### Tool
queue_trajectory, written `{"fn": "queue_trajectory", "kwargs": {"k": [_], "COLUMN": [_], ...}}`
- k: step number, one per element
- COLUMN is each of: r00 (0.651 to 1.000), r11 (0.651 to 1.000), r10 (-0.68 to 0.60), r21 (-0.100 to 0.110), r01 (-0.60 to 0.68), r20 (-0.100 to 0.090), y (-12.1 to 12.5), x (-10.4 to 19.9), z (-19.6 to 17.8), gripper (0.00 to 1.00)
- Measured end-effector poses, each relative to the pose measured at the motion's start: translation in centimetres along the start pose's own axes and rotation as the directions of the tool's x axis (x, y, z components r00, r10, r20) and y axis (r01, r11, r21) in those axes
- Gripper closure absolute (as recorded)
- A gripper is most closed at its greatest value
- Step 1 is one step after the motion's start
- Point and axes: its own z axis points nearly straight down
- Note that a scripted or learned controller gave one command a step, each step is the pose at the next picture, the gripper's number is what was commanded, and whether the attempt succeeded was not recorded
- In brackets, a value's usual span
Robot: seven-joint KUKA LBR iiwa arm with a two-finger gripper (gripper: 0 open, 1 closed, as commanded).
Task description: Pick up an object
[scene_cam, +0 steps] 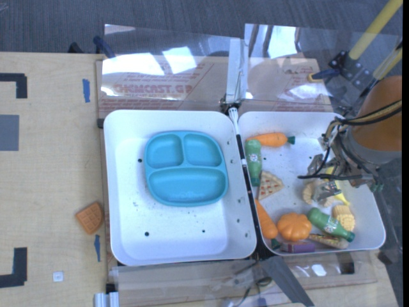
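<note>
The right bin (300, 123) holds several toy foods. A carrot (271, 139) lies at its back, with a green bottle (254, 160) and a waffle wedge (269, 185) near the left wall. A second carrot (265, 218), an orange pumpkin (294, 226), another green bottle (329, 223) and a corn cob (346, 220) crowd the front. My gripper (326, 185) hangs low over the right half of this bin, right above a pale biscuit-like piece (311, 194) that it partly hides.
In the left bin (121, 171) lies a blue divided plate (185, 168). A small orange waffle square (90, 217) sits on the bench left of the bins. Clear plastic walls stand behind both bins. The arm's cables hang at the right.
</note>
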Motion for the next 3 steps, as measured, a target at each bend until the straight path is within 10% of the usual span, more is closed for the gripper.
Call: {"fn": "queue_trajectory", "kwargs": {"k": [1,2,3], "r00": [0.964,0.964,0.981], "r11": [0.964,0.964,0.982], "r10": [0.267,0.267,0.189], "r21": [-0.003,-0.003,-0.007], "r01": [-0.267,-0.267,-0.189], "r20": [-0.016,-0.018,-0.047], "y": [5.6,5.6,2.4], "x": [-1.3,-1.3,-9.9], "z": [1.3,1.4,1.6], "gripper": [1.00,0.00,0.00]}}
